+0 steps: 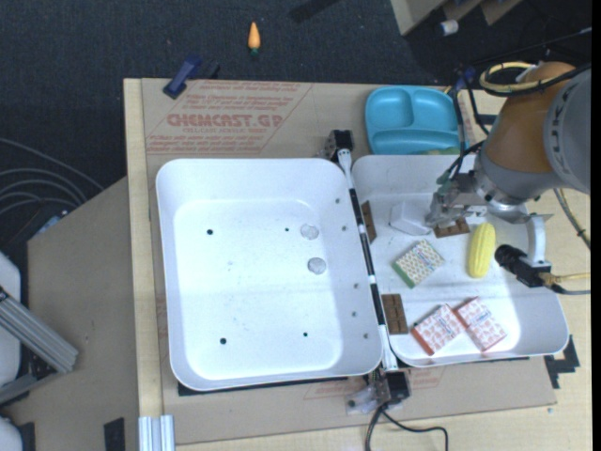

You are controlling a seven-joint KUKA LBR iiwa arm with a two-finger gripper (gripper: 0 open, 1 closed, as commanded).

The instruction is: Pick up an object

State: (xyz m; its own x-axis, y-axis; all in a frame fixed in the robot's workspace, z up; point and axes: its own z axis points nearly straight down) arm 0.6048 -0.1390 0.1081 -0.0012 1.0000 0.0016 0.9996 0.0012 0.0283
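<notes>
The arm's gripper (457, 212) is lowered into the right bin (540, 332) beside a yellow banana (481, 249); its finger spacing cannot be made out.

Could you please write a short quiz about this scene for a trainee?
1. True or false: the gripper is over the right bin.
2. Which lies nearest the gripper? A corn, B tray, C carrot.
3. How many red-patterned packets lie at the right bin's front?

Key: 1 true; 2 A; 3 two.
</notes>
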